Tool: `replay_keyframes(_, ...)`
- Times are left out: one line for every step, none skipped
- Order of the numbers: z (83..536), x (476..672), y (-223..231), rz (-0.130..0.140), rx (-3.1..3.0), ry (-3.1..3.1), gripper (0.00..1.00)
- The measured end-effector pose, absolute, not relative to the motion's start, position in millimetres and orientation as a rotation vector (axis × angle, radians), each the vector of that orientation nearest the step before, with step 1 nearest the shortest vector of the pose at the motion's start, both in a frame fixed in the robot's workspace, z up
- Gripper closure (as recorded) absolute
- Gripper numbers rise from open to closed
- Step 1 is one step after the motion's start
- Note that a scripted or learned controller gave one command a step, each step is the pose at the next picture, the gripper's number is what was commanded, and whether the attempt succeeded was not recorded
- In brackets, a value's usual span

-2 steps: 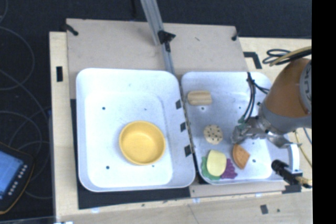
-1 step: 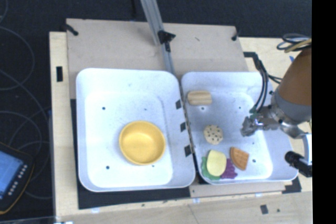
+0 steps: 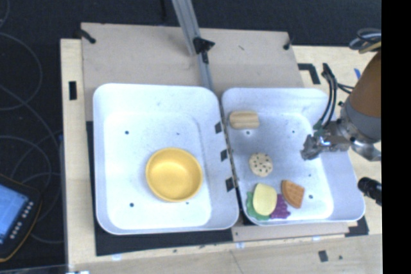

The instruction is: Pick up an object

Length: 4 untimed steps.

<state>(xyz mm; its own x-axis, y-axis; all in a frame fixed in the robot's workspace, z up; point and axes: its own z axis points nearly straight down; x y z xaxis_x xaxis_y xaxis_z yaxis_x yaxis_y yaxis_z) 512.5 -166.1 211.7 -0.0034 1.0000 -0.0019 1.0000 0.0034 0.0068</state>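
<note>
An approach is judged under way: the gripper (image 3: 313, 145), its opening not discernible, hangs right of centre, and a descent onto the cookie (image 3: 260, 164) is called for.

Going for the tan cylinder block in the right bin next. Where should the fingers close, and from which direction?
Grip the tan cylinder block across its short width at mid-length, descending from above. It lies on its side, long axis left-right, with clear floor around it except the bin wall near its left end.
</note>
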Motion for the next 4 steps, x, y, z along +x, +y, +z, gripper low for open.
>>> replay_keyframes(207.9, 514.9, -107.7, 0.003, 2.212, 2.230, 1.00)
replay_keyframes(209.8, 510.8, -60.0, 0.004, 2.213, 2.230, 1.00)
replay_keyframes(211.5, 506.9, -3.6, 0.003, 2.213, 2.233, 1.00)
replay_keyframes(209.2, 510.0, 46.3, 0.003, 2.212, 2.232, 1.00)
